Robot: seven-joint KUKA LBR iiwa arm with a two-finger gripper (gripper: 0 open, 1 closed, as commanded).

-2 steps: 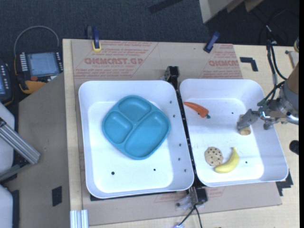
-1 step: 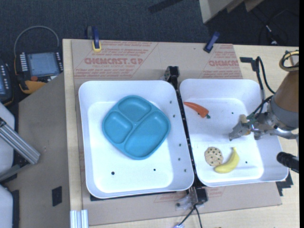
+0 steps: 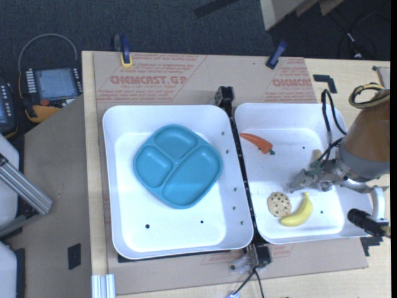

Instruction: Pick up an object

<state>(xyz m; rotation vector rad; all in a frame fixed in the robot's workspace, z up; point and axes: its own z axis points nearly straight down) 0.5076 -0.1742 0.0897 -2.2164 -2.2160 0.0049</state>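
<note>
In the right bin (image 3: 291, 118), a yellow banana (image 3: 297, 211) lies near the front, with a round cookie (image 3: 278, 203) touching its left end. An orange carrot (image 3: 257, 141) lies at the bin's back left. My gripper (image 3: 305, 181) hangs low over the right bin's middle, just behind the banana and to the right of the cookie. It holds nothing that I can see. The grey arm with its orange band (image 3: 372, 135) comes in from the right.
The left bin (image 3: 124, 166) holds a blue divided plate (image 3: 178, 165). A black divider with clamps (image 3: 239, 166) runs between the bins. Black cables (image 3: 329, 120) hang over the right bin's back right corner.
</note>
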